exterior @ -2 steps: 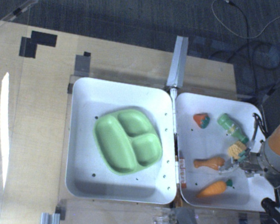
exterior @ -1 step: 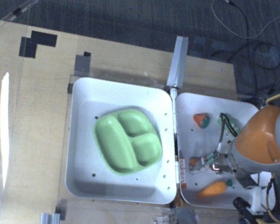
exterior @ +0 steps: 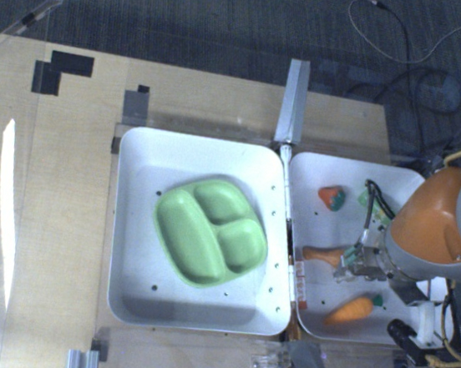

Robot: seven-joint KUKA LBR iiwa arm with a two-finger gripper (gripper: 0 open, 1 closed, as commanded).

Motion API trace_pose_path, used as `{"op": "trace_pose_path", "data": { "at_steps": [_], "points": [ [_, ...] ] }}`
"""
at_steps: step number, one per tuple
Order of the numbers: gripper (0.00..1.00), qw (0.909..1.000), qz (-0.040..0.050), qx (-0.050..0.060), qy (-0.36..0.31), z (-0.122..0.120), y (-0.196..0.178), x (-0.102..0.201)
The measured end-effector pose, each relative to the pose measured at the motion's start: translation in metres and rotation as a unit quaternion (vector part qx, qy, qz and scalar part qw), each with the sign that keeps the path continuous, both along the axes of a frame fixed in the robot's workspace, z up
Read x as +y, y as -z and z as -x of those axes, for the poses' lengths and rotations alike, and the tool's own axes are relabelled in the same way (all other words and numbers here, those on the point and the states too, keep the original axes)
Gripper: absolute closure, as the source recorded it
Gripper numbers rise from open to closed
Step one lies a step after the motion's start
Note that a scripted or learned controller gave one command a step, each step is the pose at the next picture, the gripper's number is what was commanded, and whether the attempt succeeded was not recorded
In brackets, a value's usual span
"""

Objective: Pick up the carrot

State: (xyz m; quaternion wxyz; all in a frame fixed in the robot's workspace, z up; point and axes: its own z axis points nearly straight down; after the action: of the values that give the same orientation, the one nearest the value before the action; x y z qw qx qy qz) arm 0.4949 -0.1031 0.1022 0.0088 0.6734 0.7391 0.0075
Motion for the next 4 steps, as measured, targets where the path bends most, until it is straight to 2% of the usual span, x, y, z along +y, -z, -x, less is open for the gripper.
{"op": "trace_pose_path", "data": {
  "at_steps": [1, 2, 3, 4],
  "points": [
    [1.00, 0.9930, 0.0009, 0.008, -0.117, -0.050, -0.084, 0.121],
    [1.00, 1.0000, -0.0002, 0.008, -0.002, -0.029, 0.000, 0.009],
    [1.00, 0.9855, -0.0027, 0.008, 0.170, -0.023, -0.083, 0.072],
    [1.00, 0.9863, -0.0025, 0.006, 0.165, -0.025, -0.094, 0.073]
  ]
}}
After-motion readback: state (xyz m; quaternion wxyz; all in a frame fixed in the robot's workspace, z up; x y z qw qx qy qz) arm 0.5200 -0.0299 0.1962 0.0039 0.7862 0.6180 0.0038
